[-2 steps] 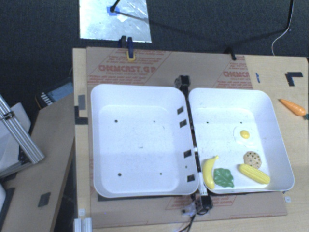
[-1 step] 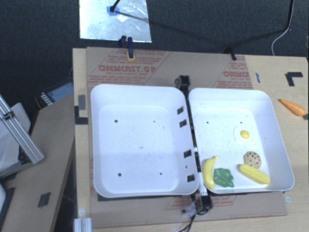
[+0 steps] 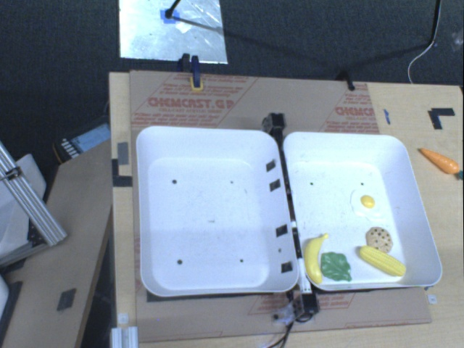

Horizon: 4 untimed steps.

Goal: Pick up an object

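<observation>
Where the bench begins on the left, a metal rail (image 3: pixel 29 201) slants past its edge, and a brown sheet printed with red letters (image 3: pixel 188 100) lies under both bins, pinned at the back by a blue and yellow clamp (image 3: pixel 194 71). Behind that, a shiny foil square (image 3: pixel 172 20) lies on the dark floor. The left bin (image 3: pixel 139 209) has only a few small dark holes in its floor. The right bin (image 3: pixel 415 194) touches it along the middle seam and holds all the toy food, in its near half: a banana (image 3: pixel 313 259) along the seam wall, a green leafy piece (image 3: pixel 336 267) touching it, a fried egg (image 3: pixel 366 202) further back, a cookie (image 3: pixel 378 238) just beside a corn cob (image 3: pixel 382 261). A carrot (image 3: pixel 440 160) lies outside on the bench (well apart from the rest). Whether the gripper is spread or pressed together cannot be told.
</observation>
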Motion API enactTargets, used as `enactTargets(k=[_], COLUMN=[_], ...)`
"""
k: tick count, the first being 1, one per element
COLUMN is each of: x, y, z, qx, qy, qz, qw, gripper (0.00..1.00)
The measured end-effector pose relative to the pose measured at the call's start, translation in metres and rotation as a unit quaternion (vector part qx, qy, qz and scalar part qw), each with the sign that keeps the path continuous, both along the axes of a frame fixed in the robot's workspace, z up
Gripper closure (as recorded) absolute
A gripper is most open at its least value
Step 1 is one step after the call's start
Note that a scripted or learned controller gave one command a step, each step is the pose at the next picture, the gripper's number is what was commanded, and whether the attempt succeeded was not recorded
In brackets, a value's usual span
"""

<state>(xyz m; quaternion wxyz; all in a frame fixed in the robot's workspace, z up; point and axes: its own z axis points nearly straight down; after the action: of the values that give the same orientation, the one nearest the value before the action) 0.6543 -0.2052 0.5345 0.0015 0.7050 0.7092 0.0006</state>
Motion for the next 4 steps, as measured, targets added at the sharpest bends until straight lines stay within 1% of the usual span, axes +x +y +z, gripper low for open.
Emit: enactTargets(k=[1, 2, 3, 4], x=[0.015, 0.015, 0.015, 0.012], y=[0.0, 0.0, 0.094, 0.078], z=[0.001, 0.013, -0.013, -0.315], qx=[-0.0003, -0.0016, 0.0021, 0.0016], qy=[0.0, -0.002, 0.001, 0.008], qz=[0.0, 0.002, 0.004, -0.003], qw=[1.0, 1.0, 1.0, 1.0], gripper=[0.0, 1.0, 1.0, 1.0])
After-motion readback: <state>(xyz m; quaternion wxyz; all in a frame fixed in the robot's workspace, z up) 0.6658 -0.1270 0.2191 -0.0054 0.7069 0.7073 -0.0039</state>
